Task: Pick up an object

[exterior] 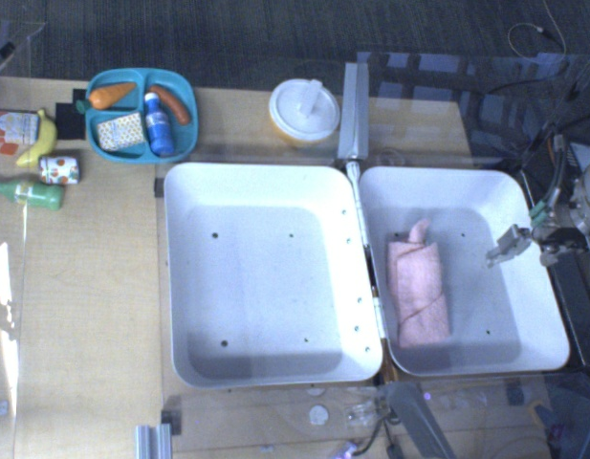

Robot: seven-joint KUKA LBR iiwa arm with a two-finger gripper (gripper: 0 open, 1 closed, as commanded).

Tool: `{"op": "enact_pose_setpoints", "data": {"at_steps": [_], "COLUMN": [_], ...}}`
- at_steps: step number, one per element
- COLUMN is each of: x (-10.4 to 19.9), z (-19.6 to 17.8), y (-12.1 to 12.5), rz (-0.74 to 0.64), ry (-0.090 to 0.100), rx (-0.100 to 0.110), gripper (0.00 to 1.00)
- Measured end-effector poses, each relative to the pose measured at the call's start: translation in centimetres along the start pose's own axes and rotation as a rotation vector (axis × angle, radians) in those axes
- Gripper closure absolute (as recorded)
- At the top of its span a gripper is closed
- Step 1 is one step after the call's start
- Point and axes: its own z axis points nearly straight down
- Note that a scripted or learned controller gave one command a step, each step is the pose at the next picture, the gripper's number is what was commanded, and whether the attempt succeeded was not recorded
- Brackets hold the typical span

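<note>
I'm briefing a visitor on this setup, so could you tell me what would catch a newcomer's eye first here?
Probably the pink folded cloth, lying alone in the right white bin near its left wall. Next, the blue divided tray of toy food at the bench's far left corner. The gripper hangs over the right bin's right side, apart from the cloth.

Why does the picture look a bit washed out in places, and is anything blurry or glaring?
In the camera view, a bright streak of glare lies on the bench at the left edge; the white bins look pale and flat, with soft grey shadow along their near walls; the pink cloth is soft-edged; the claw at the right is small and blurry.
</note>
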Motion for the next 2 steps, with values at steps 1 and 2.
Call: {"op": "enact_pose_setpoints", "data": {"at_steps": [1,2], "x": [4.6,6.6], "z": [15.8,16.4], "y": [-1.0,6.3], "rz": [-0.133,-0.218], "ry": [-0.003,-0.004], "rx": [-0.011,-0.018], "gripper": [0.00,0.00]}}
